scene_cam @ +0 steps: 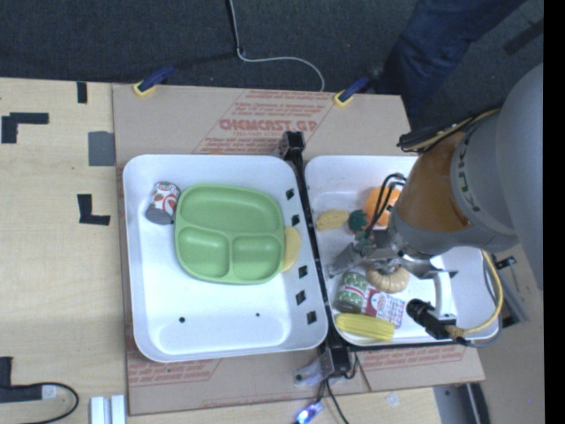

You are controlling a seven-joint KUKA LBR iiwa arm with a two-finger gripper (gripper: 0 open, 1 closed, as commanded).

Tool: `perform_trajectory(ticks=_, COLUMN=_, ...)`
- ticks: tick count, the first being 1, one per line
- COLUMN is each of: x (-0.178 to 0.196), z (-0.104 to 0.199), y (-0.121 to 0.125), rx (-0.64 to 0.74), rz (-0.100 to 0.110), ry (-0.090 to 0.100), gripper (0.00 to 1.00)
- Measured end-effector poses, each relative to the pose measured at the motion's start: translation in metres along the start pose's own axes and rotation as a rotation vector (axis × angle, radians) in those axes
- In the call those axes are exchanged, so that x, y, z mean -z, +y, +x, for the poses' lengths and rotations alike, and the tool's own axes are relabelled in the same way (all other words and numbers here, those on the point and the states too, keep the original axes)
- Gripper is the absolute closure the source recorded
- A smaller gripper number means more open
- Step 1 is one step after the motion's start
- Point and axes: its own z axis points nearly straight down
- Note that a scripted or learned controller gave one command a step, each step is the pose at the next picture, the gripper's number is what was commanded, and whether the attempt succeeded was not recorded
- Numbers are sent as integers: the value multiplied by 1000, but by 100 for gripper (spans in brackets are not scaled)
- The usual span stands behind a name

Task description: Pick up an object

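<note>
My gripper [360, 253] hangs low in the right bin [468, 300], under the grey arm with its orange band [424, 193]. Just below it lie a tan ring-shaped pastry [390, 279] and a can with a green and red label [367, 297]. A yellow corn cob [365, 328] rests by the bin's front wall. A yellow fruit [333, 220] and a small green piece [357, 221] sit just behind the gripper. The arm hides much of this bin.
The left bin [221, 334] holds a green divided plate [229, 234], a small red and white can [162, 203] at its left, and a yellow piece [292, 248] tucked under the plate's right rim. A black divider [305, 237] separates the bins. A black fitting [427, 317] and yellow cable lie at the front right.
</note>
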Motion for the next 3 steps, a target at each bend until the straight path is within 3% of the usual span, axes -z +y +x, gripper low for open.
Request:
perform_trajectory(ticks=1, x=-1, z=-1, y=43, rx=3, rz=0, ry=0, gripper=0)
perform_trajectory(ticks=2, x=104, z=59, y=-14, rx=7, rz=-3, ry=4, gripper=0)
perform_trajectory(ticks=3, x=212, z=90, y=-43, rx=7, rz=-6, ry=2, gripper=0)
